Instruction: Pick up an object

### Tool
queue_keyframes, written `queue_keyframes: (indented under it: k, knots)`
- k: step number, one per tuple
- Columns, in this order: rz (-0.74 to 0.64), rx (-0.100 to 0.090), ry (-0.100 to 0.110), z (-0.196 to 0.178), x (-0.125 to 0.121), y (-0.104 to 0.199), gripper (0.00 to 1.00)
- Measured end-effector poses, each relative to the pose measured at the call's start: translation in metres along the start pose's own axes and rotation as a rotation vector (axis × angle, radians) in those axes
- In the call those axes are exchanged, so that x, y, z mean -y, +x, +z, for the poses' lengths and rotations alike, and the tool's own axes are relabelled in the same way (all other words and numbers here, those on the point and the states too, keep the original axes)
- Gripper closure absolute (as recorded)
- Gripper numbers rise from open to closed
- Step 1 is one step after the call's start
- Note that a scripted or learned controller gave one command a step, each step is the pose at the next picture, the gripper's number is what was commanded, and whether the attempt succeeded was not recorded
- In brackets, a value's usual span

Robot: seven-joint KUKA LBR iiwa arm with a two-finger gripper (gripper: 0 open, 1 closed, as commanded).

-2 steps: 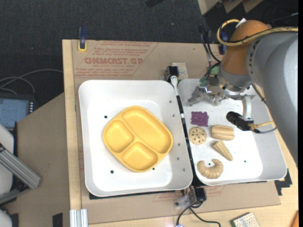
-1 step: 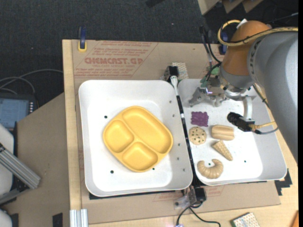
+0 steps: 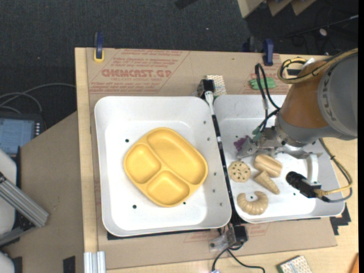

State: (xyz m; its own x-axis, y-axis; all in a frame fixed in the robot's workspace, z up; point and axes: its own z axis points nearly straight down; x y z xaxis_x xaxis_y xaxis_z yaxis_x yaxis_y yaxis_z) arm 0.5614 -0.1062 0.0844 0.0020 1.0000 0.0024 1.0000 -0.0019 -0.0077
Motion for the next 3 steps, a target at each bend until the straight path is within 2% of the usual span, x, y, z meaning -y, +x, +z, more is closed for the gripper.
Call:
queue_keyframes:
  k: [1,2,3]
  knots:
    - [-0.005,0.004,-0.013,-0.001,-0.072,0.012,0.0]
    - [0.001,0.0,0.0,0.0,0.019,0.009,0.0]
    - [-0.003,0.003,-0.011,-0.001,-0.038,0.013,0.0]
